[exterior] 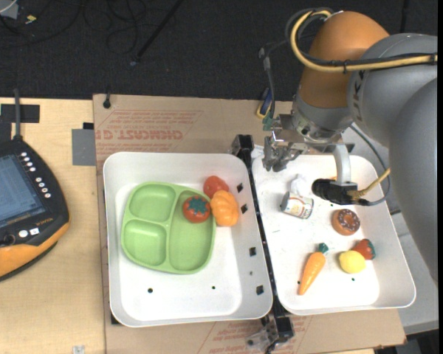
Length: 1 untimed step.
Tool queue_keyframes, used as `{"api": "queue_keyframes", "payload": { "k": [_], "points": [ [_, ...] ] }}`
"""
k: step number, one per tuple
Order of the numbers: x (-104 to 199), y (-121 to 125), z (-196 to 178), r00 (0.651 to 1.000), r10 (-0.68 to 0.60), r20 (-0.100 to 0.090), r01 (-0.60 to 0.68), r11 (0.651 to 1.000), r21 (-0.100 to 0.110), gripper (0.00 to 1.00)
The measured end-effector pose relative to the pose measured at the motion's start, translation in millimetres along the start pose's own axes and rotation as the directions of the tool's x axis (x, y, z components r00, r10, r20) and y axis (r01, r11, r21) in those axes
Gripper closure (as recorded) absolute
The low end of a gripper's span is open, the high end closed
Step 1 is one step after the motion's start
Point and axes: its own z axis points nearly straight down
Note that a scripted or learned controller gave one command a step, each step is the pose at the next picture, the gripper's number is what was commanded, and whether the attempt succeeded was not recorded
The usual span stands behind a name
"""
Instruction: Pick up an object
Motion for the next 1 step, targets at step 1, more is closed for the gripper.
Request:
{"api": "queue_keyframes", "payload": {
  "k": [1],
  "points": [
    [4.8, -3.3, -0.6, 1.0, 0.001, 0.0, -0.001, 1.0, 0.002, 1.0]
  ]
}}
